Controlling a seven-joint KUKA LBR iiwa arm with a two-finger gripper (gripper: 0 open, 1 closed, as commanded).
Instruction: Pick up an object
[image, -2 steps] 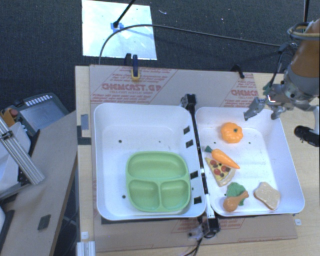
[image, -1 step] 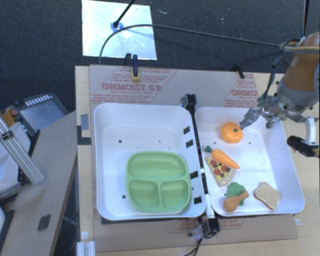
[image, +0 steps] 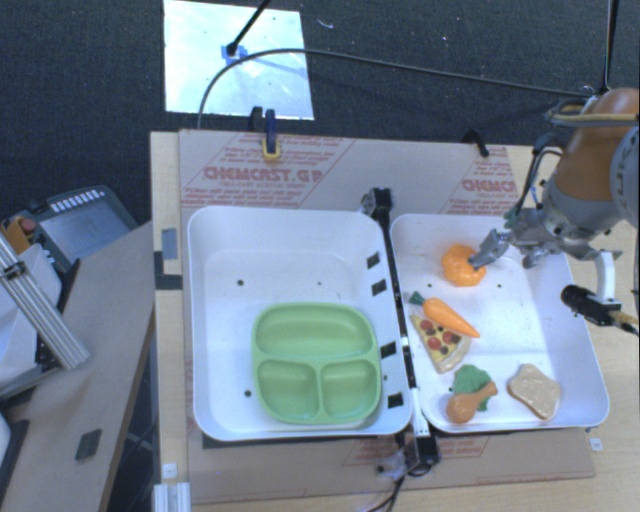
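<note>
Red "CHEMCAST GP" lettering (image: 262, 173) marks the board; right bin (image: 575, 345) holds an orange (image: 460, 267) beside the open hand (image: 510, 245).

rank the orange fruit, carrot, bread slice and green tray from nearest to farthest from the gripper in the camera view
From the gripper, at the back of the right bin:
1. Orange fruit, right beside it, to its left in the view.
2. Carrot, farther forward, near the bin's left wall.
3. Bread slice, at the front right corner.
4. Green tray, over in the left bin.
</note>
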